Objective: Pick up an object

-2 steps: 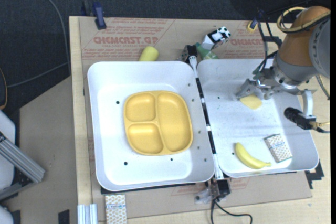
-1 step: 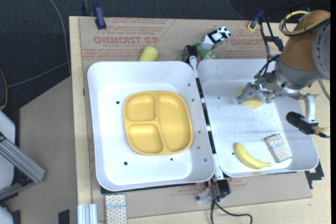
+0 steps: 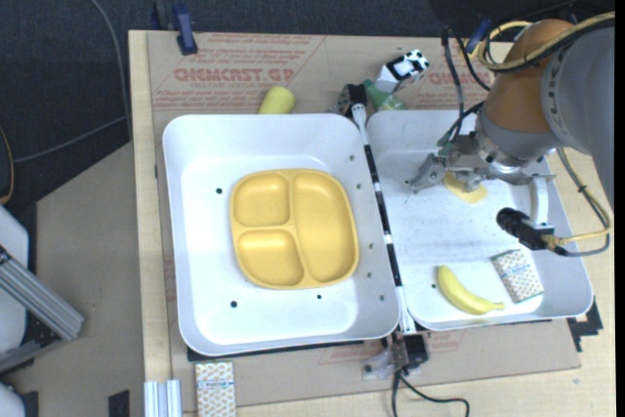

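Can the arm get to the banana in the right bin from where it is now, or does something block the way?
Probably yes. The banana lies in the open near the front of the right bin, with bare floor around it. The claw is low at the back of that bin, and the small patterned packet lies beside the banana without covering it.

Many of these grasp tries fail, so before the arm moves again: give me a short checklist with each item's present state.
1. Gripper low inside the right bin: ok.
2. A target near it: ok, a pale yellow object lies beside it.
3. Object between the jaws: cannot tell.
4. Jaw state: cannot tell, the wrist hides it.
5. Other items apart from the gripper: ok, the banana and the patterned packet lie toward the bin's front.
6. Yellow divided plate in the left bin, out of the way: ok.
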Robot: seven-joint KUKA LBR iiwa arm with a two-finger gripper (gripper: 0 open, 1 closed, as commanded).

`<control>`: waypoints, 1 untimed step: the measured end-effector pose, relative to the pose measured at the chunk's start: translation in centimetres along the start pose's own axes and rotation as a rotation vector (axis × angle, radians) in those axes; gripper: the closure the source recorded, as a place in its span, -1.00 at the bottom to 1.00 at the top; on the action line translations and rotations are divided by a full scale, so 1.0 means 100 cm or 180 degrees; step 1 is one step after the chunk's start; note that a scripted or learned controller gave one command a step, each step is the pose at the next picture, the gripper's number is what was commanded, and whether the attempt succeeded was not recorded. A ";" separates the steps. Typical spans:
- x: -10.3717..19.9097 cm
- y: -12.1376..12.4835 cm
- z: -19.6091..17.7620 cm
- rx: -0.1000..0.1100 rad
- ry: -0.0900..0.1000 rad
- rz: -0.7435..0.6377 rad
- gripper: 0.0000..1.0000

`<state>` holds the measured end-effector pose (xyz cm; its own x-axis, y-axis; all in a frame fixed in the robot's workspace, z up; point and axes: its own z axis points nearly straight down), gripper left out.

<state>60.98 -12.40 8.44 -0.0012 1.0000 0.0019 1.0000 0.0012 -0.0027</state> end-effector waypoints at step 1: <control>-0.023 0.057 -0.054 -0.0018 -0.0011 0.0000 -1.00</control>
<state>66.72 -14.67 13.79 -0.0011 1.0000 -0.0015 1.0000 0.0011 0.0028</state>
